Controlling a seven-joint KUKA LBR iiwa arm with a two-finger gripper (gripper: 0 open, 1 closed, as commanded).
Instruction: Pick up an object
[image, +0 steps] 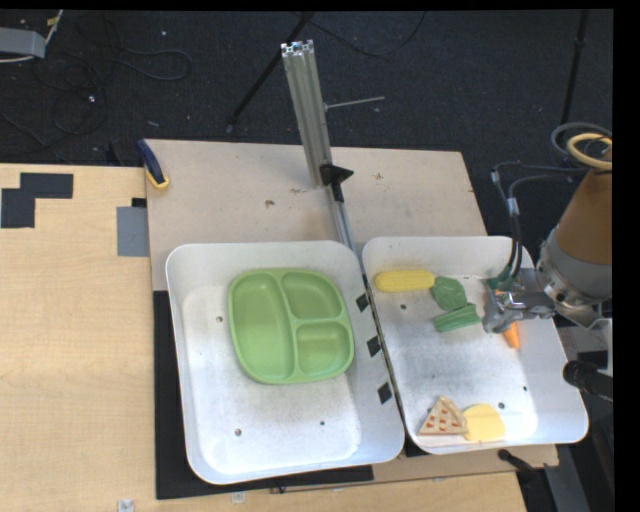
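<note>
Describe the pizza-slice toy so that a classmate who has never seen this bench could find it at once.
Start at the right-hand bin, the one without the green divided plate. Look along its near edge, where two small toys lie touching. The pizza slice is the left one: a triangle with a pale crust and red spots, unlike the plain yellow piece beside it.
</note>
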